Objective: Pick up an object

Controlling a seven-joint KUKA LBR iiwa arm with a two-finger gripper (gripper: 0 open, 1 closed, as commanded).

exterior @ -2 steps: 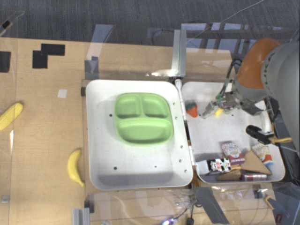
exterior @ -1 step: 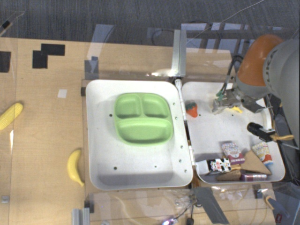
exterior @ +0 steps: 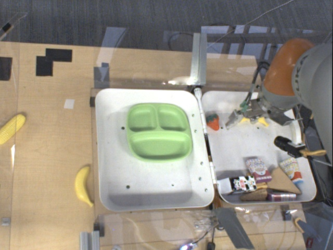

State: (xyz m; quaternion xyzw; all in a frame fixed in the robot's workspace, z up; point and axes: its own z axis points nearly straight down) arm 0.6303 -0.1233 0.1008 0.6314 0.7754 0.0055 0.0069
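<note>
We read this as early: nothing lifted yet. The grey arm with the orange band point(exterior: 283, 69) reaches into the right-hand shallow white bin point(exterior: 234, 150), and its hand point(exterior: 248, 113) sits low near that bin's far edge, just above or touching the floor; we cannot tell which. How far apart the hand stands is not clear from this slant, and we see nothing gripped. Candidate things all lie loose: a small red and green strawberry-like toy point(exterior: 213, 122) by the bin's far left corner, a yellow piece point(exterior: 263, 122) just beside the hand, and small printed boxes and tubes point(exterior: 258, 178) along the near edge. The green three-compartment plastic tray point(exterior: 158, 130) rests in the left-hand white bin point(exterior: 112, 191). Grasp and lift remain.
</note>
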